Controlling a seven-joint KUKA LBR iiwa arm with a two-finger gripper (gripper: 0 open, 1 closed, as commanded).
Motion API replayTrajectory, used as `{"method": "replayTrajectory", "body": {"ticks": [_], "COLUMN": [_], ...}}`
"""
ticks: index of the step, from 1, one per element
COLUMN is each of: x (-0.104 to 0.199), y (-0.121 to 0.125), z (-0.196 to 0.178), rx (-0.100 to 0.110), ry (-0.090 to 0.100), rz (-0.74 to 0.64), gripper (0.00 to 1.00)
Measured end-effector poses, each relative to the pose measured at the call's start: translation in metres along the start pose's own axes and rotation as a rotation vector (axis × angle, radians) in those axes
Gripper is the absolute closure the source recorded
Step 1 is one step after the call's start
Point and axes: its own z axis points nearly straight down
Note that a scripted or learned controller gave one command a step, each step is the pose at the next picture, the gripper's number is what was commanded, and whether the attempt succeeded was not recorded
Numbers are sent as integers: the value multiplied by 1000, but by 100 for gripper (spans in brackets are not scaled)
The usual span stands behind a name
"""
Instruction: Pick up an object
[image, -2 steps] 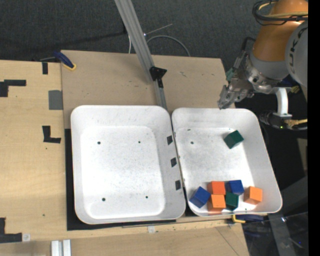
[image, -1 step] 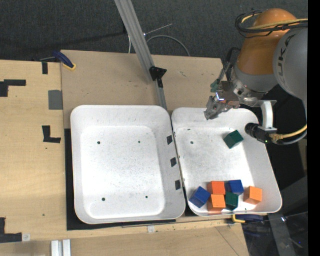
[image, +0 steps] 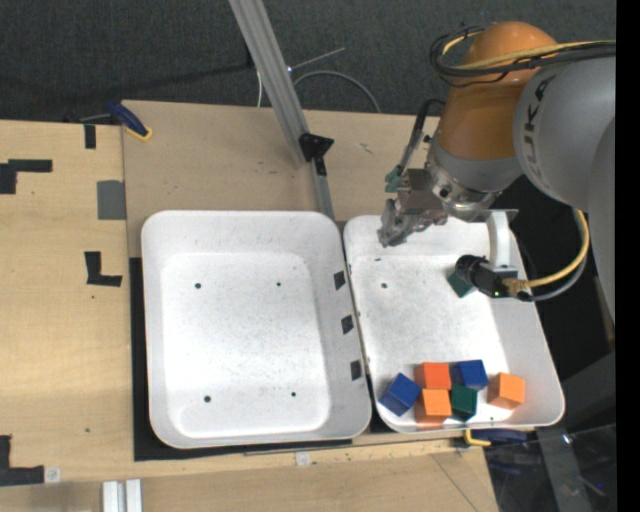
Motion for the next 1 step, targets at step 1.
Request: {"method": "replayTrajectory", "body": {"ticks": [1], "x": [41], "y": [-22], "z": [16], "rx": [2], "ry": [-1], "rz": [2], "gripper": [100]}}
